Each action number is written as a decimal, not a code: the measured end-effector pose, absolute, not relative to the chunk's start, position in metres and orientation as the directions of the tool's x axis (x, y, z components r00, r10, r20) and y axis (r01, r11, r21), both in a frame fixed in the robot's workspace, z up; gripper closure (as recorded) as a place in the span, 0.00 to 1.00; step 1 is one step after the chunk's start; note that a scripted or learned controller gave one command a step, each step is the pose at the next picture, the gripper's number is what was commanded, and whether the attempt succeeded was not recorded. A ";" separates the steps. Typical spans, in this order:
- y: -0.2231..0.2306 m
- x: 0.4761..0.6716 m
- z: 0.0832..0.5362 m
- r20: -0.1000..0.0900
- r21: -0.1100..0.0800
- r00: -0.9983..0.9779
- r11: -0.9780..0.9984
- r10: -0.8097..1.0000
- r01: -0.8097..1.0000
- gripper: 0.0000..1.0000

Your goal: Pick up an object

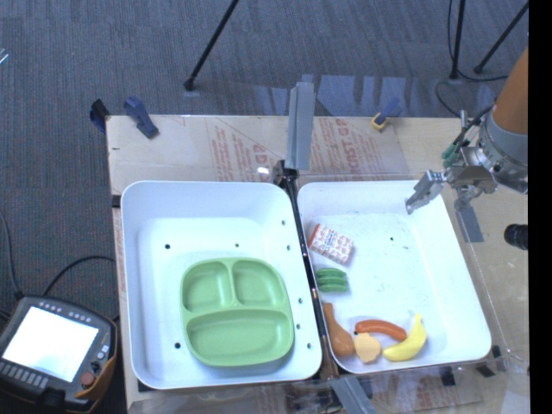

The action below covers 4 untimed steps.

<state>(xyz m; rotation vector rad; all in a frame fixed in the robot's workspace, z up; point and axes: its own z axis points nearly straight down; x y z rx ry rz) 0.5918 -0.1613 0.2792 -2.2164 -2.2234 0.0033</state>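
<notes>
The grey two-finger pincer (444, 198) hangs at the two o'clock corner of the right shallow white plastic bin (431, 231), its fingers spread apart with nothing between them. In that bin, a red-and-white patterned packet (332, 243) lies toward ten o'clock, a small green ridged vegetable (331, 279) just below it. Along the six o'clock edge sit a brown drumstick-shaped toy (338, 332), an orange sausage (380, 327) and a yellow banana (410, 341). The left bin (155, 222) holds a green divided plate (236, 311).

Bins: two white bins (134, 231), (470, 309)
Green plate (237, 310): one
Food items beside the plate: six, including one banana (410, 341)
</notes>
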 end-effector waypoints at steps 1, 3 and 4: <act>-0.159 0.529 0.127 0.001 -0.016 0.219 -0.219 0.976 0.976 0.00; -0.121 0.479 0.085 0.006 -0.008 -0.224 0.224 0.975 0.975 0.00; -0.148 0.495 0.086 0.003 -0.003 -0.303 0.303 0.953 0.953 0.00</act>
